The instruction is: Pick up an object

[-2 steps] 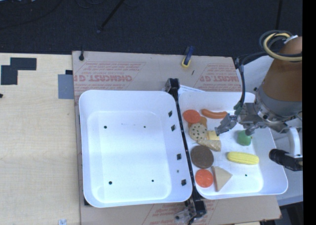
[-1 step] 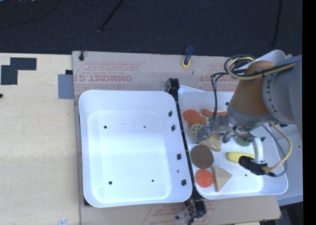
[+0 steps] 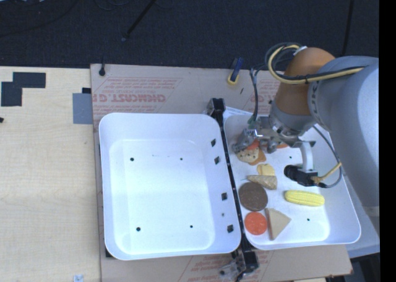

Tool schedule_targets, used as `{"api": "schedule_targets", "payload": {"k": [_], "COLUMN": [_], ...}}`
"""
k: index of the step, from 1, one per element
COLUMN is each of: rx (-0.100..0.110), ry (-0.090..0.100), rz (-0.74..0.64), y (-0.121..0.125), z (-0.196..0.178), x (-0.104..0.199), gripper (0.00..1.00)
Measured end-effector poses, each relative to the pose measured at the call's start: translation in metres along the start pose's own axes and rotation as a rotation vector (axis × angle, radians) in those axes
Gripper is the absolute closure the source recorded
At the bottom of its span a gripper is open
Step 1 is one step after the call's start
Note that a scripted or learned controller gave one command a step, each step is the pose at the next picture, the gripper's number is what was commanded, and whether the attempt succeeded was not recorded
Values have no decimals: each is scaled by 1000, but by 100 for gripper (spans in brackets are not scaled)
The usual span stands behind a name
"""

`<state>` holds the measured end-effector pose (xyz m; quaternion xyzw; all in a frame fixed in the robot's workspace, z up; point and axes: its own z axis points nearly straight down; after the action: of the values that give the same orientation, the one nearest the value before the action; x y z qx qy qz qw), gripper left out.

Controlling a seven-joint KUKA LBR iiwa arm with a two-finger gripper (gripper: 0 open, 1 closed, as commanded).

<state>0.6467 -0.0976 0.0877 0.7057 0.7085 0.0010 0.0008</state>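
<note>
Surface (image 3: 49, 182) carries two white bins (image 3: 161, 182), side by side. The arm (image 3: 334, 95) reaches in from the right, wrist bent down over the right bin's (image 3: 334, 228) back corner. In that bin: one brown disc (image 3: 253, 196), one corn cob (image 3: 304, 198), one orange disc (image 3: 255, 223), one wedge (image 3: 278, 221), some pale pieces (image 3: 266, 175). Claw (image 3: 255, 141) sits low on food bits (image 3: 249, 153); its opening and any hold can't be told.

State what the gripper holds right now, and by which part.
Cannot be told. The gripper is down in the right bin, at a tan and orange food item, but the contact is too small and blurred to make out.
</note>
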Motion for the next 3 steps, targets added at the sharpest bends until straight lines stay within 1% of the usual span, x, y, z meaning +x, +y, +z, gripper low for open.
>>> {"api": "schedule_targets", "payload": {"k": [1, 2, 3], "rx": [2, -3, 6], "ry": [1, 1, 1], "rz": [4, -1, 1], "y": [-1, -1, -3], "z": [-13, -106, -101], "x": [-2, 53, 88], "gripper": [100, 100, 100]}}
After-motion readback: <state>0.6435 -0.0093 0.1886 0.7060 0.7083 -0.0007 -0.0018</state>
